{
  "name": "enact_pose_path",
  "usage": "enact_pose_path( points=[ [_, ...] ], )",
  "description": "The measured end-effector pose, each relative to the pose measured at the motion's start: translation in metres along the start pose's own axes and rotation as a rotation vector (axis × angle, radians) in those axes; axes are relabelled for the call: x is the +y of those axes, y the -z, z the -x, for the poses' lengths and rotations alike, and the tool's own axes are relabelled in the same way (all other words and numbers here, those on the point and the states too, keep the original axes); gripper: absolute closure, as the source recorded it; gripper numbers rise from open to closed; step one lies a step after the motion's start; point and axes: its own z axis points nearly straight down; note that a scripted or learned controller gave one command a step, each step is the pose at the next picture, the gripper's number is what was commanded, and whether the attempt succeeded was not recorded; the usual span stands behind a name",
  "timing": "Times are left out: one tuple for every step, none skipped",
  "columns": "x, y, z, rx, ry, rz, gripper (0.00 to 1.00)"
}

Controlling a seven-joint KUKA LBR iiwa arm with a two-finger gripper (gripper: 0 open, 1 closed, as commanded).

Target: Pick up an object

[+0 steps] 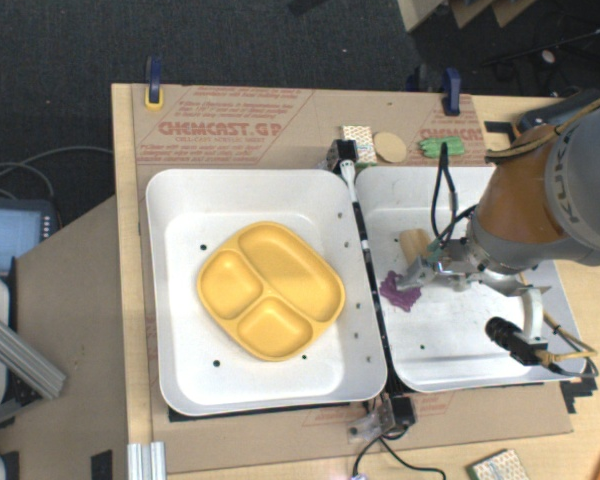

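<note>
A yellow plate with three compartments (270,289) lies in the middle of the left bin (170,218). In the right bin (450,363) a small purple object (399,291) lies near the left wall. A tan wooden block (413,243) sits just above it. My gripper (418,271) reaches in from the right and hangs low between the block and the purple object, very close to both. The view does not show anything held.
On the cardboard behind the bins lie a round tan disc (389,147), a green piece (441,148) and a small checkered tag (357,134). Blue clamps (450,91) hold the board's far edge. The arm's grey and orange body covers the right bin's far right side.
</note>
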Motion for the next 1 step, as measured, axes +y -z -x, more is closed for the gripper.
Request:
enact_pose_path(
  points=[
    [0.0026, 0.0166, 0.0001, -0.002, 0.001, 0.009, 1.00]
  ],
)
